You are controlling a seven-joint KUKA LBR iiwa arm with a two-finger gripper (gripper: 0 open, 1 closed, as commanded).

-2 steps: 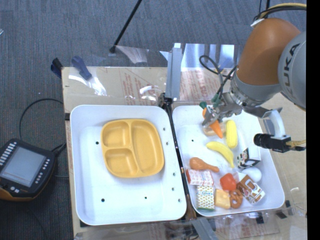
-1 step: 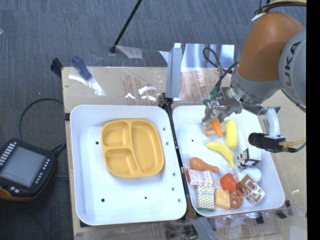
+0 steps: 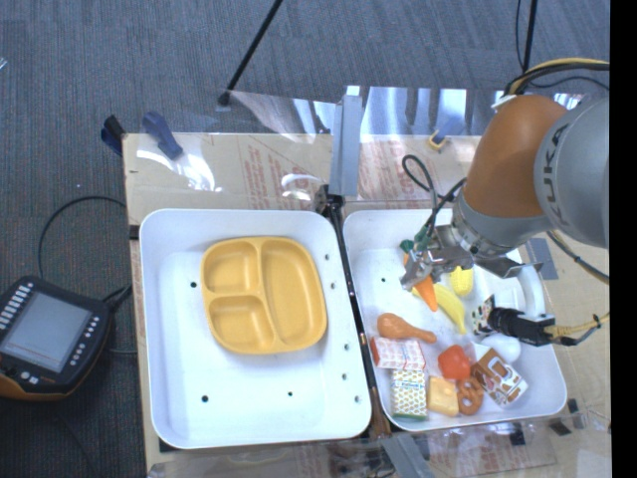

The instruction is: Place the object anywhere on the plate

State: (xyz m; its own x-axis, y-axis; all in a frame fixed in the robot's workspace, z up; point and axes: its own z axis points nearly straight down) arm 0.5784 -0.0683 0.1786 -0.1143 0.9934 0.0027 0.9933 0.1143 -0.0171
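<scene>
Surface: brown board bench top, carrying two shallow white bins side by side. Floor: dark grey carpet, with a black tripod leg slanting across it.

Left white bin: holds a yellow three-compartment plastic plate, nothing on it.

Right white bin: toy foods, clustered. Orange carrot under the gripper; yellow corn cob just beside it; brown drumstick; red tomato; red-and-white carton; pale checked packet; yellow cheese wedge; pretzel; brown-and-white box.

Grey arm with orange band: reaches from the right over the right bin. Metal two-finger gripper, jaws low over the carrot; cannot tell whether apart or together.

Off the surface, left: grey handheld control pendant with cable.
</scene>
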